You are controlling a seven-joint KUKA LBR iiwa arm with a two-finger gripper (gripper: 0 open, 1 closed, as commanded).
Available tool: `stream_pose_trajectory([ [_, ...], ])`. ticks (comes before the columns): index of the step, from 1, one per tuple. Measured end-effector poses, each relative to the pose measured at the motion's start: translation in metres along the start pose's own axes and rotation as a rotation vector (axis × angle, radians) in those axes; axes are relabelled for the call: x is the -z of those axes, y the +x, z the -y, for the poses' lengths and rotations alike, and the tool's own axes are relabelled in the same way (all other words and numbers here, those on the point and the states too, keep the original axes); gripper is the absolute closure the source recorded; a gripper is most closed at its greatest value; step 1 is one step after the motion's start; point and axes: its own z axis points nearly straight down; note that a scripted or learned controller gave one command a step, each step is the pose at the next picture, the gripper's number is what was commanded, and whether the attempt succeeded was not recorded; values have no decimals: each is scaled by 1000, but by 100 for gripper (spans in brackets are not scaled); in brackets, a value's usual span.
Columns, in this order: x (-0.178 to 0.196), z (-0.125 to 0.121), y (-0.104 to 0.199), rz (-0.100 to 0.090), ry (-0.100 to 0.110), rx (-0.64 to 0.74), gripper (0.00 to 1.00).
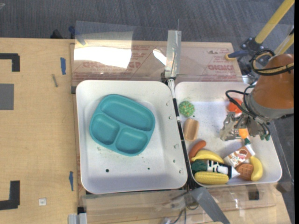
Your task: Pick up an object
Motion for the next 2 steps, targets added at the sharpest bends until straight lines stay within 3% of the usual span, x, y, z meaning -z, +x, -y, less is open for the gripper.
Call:
stream_pose_trajectory([
  [1, 106, -46, -6, -12, -3, -195, 100],
  [2, 4, -27, 59, -25, -6, -4, 100],
])
